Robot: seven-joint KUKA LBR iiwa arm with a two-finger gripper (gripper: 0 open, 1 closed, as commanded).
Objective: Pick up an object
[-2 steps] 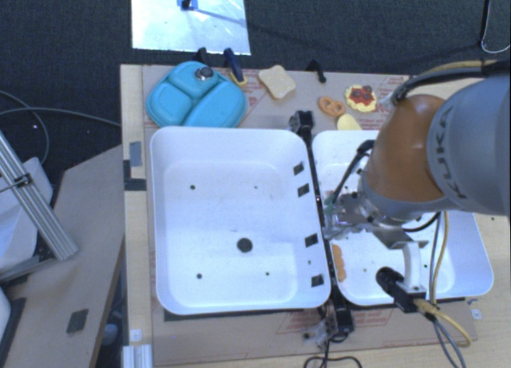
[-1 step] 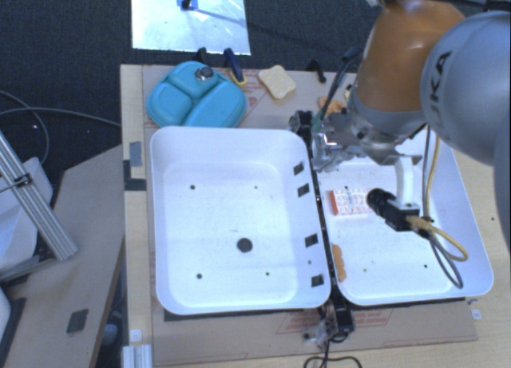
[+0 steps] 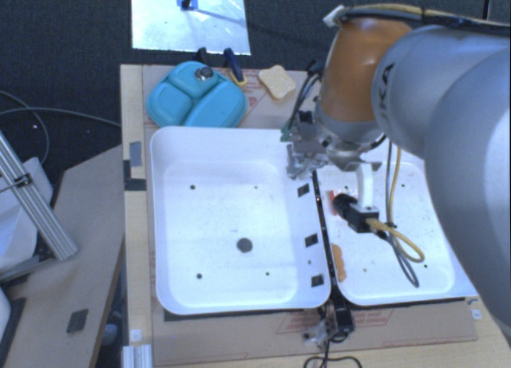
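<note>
The end effector point(image 3: 297, 168) hung above the ridge where the bins met; its state could not be told. A small dark object point(image 3: 244, 244) lay below-left, ungrasped.

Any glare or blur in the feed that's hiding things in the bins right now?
Camera view: the near arm is soft and out of focus, blocking much of the right bin; the left bin is evenly lit, its dark round object clear; bright glare on the reflective sheet behind the bench.

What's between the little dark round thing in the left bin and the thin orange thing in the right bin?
Bare white floor, then the bins' touching rims, between the small dark round disc and the thin orange strip, in the camera view.
</note>
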